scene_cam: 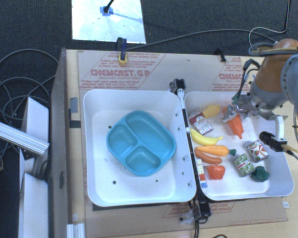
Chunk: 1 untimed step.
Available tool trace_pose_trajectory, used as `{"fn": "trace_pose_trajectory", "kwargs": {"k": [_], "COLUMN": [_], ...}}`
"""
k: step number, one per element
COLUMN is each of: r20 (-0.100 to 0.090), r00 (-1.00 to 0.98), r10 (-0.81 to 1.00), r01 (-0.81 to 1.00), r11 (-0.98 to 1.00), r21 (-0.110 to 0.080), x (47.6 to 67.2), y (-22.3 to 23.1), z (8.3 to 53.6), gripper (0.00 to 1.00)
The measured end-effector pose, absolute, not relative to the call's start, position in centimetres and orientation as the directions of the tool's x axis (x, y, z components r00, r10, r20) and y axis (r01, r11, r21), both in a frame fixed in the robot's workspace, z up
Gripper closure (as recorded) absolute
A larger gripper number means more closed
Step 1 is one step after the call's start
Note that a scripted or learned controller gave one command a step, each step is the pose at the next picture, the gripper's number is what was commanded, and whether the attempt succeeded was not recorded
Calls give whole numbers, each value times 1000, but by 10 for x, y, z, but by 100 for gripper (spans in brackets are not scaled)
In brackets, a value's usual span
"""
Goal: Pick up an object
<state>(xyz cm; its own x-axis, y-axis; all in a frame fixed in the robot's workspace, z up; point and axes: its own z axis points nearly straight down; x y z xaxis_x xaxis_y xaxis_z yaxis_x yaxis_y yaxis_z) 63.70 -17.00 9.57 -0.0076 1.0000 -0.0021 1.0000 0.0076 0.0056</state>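
The left bin held a single blue divided plate, sitting near its middle and turned at a slant. Bare white floor ringed the plate, widest toward 6 and 9 o'clock.

The right bin was crowded. A yellow rounded toy lay at 11 o'clock, with a red-and-white packet just beside it toward 7. A banana lay near the 9 o'clock wall, close to the rim the two bins share. An orange long toy lay below the banana, and a red pepper at 7 o'clock. A green-and-white box, a red-and-white carton and a dark green broccoli clustered toward 5 o'clock, near each other.

The end effector hung over the upper middle of the right bin, right at the top of an orange carrot. Whether it was open or closed on the carrot could not be told. The arm came in from 3 o'clock across the bin's far right corner.

Open floor in the right bin ran along the 6 o'clock wall and up the 3 o'clock side. Both bins sat on a tabletop whose board showed beyond their far rims.
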Motion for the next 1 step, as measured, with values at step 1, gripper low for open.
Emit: {"fn": "trace_pose_trajectory", "kwargs": {"k": [1], "r20": [0], "r00": [-6], "r10": [1000], "r01": [1000], "r11": [6], "r21": [5], "x": [609], "y": [-111], "z": [191], "gripper": [100]}}
